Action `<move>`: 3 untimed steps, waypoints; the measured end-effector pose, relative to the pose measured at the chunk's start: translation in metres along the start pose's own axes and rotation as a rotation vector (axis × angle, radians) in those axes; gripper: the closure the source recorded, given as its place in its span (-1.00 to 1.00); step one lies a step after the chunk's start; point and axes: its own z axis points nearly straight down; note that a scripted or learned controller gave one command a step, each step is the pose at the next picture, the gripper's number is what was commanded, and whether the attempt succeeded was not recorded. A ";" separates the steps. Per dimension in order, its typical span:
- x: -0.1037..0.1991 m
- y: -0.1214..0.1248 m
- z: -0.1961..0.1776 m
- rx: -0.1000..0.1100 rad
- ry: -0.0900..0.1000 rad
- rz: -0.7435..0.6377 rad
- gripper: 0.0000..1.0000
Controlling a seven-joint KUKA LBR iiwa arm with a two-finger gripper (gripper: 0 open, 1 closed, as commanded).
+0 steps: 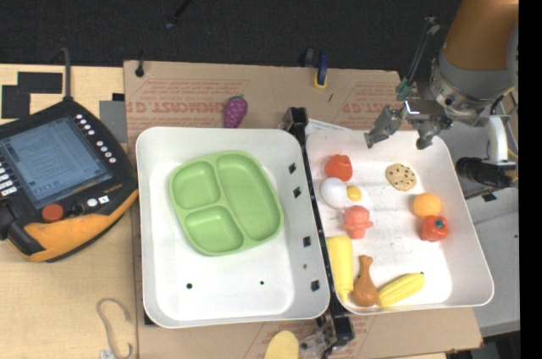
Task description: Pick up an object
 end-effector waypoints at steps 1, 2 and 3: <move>0.000 0.002 -0.007 -0.011 -0.001 -0.002 -1.00; 0.005 0.001 0.037 -0.007 0.000 -0.001 -1.00; 0.007 0.001 0.081 -0.007 0.000 -0.002 -1.00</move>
